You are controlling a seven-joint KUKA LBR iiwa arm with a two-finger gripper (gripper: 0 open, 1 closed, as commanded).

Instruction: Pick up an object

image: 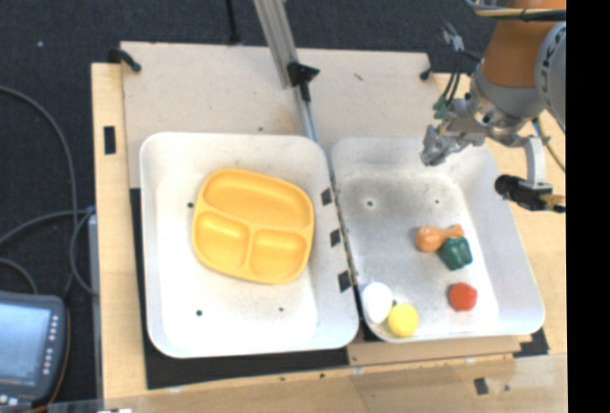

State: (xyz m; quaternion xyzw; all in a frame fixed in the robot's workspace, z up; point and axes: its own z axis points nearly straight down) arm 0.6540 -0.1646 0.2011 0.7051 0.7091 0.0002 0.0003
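A pale wooden bench (219, 92) is seen from above, and two shallow white bins are set on it side by side, touching along their inner edges. The left bin (172, 306) is placed toward the bench's left edge, the right bin (400, 182) toward its right. A metal post (272, 10) is mounted at the rear.

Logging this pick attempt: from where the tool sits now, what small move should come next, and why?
Probably move the tool toward the near side of the right bin. It sits over the bin's bare far edge, while the orange piece and green piece lie closer to the camera.
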